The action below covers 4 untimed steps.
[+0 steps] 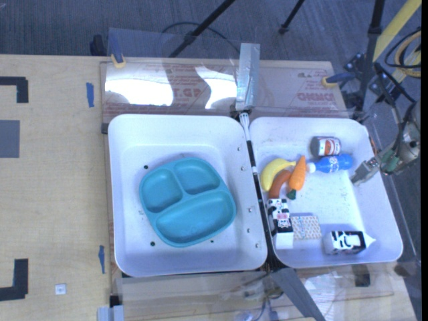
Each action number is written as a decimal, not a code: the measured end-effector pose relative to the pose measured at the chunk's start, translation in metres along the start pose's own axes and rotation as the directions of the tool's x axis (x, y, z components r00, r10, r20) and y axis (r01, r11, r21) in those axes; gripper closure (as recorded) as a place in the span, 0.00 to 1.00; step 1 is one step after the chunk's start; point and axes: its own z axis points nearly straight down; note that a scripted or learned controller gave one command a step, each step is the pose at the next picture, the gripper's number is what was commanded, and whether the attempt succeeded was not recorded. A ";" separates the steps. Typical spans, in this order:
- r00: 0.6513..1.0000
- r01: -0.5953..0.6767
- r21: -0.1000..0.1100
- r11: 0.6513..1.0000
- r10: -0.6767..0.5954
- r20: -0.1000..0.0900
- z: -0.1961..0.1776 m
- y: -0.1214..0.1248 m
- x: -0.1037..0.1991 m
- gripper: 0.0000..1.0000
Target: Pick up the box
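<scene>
The box (305,227) is small and flat with a red-speckled top. It lies near the front of the right bin (378,209). Two black-and-white cartons flank it, one (279,214) touching its left side and one (348,241) lying apart to its right. My gripper (366,171) hangs at the right bin's right rim, beyond the blue bottle (332,164) and well up and to the right of the box. It is small and partly blurred, with nothing visibly in it.
The right bin also holds a can (326,146), a banana (275,172) and a carrot (297,174) toward the back. A blue divided plate (188,200) lies in the left bin (127,179). Tripod legs and cables stand behind the bench.
</scene>
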 end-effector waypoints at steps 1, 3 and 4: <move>1.000 -0.001 -0.004 1.000 0.001 0.003 -0.010 0.001 -0.001 1.00; 1.000 -0.004 -0.011 1.000 0.004 0.010 -0.031 0.002 -0.004 1.00; 1.000 -0.005 -0.015 1.000 0.005 0.013 -0.042 0.003 -0.006 1.00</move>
